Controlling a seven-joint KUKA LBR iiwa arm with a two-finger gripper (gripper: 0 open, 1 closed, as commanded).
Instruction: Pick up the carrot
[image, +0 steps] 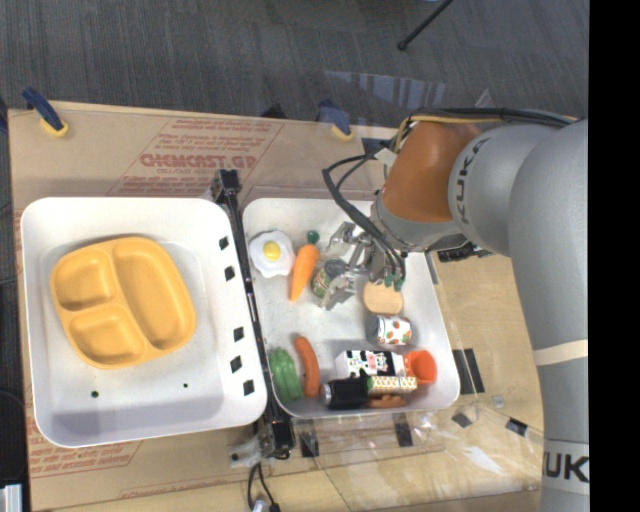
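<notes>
Brown board-covered bench (150, 150), two white bins (40, 330), dark grey floor (200, 50)

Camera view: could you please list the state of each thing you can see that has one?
Carrot: lying in the right bin, beside the fried egg, not held.
End effector: low in the right bin, just right of the carrot.
Yellow tray: flat in the left bin, right side up.
Sausage: lying flat beside a green vegetable.
Dark bottle: on its side.
</notes>
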